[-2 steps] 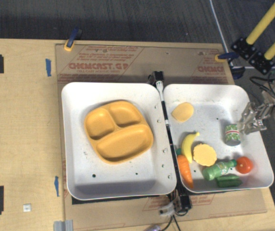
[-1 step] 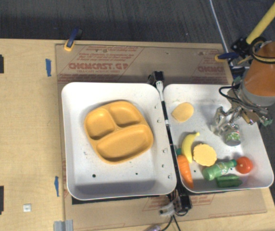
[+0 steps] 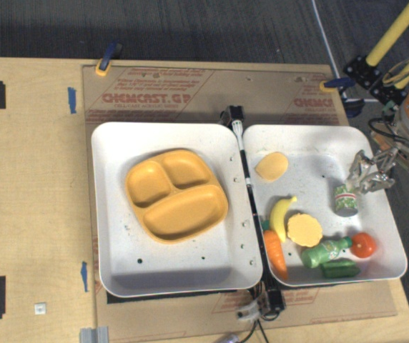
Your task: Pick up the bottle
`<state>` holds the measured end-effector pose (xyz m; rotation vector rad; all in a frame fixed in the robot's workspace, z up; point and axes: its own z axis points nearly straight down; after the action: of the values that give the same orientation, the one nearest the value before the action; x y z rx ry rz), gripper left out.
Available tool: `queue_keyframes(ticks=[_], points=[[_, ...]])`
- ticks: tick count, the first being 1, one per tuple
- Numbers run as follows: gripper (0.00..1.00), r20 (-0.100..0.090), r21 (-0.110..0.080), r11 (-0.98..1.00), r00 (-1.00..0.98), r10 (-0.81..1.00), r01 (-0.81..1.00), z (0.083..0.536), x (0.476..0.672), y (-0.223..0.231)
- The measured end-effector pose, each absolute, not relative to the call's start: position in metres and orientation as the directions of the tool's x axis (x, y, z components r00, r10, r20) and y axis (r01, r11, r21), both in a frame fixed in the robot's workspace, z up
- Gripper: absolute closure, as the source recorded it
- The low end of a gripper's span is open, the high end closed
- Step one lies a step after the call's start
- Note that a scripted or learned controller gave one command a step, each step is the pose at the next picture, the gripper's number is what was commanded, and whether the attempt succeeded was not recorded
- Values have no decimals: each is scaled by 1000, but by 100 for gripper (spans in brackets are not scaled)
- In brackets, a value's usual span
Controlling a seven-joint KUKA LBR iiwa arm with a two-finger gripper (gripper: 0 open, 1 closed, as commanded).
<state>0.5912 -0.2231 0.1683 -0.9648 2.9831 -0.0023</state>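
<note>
The bottle (image 3: 324,251) is green with a pale label and lies on its side near the front of the right bin (image 3: 312,145), between a yellow disc and a red tomato. My gripper (image 3: 366,174) hangs over the right side of that bin, up and to the right of the bottle and well apart from it. A small green and white can (image 3: 346,199) sits just below and left of the gripper's tip. Whether the can touches the gripper is unclear.
Around the bottle lie a yellow disc (image 3: 304,229), a banana (image 3: 282,216), a carrot (image 3: 276,254), a tomato (image 3: 362,244) and a dark green piece (image 3: 340,269). A yellow round piece (image 3: 271,166) lies further back. The left bin (image 3: 111,191) holds a yellow divided plate (image 3: 177,194).
</note>
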Motion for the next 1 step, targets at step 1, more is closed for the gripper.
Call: queue_keyframes(ticks=[1], points=[[100, -5, -4, 569, -569, -822, -822, 86, 636, -223]])
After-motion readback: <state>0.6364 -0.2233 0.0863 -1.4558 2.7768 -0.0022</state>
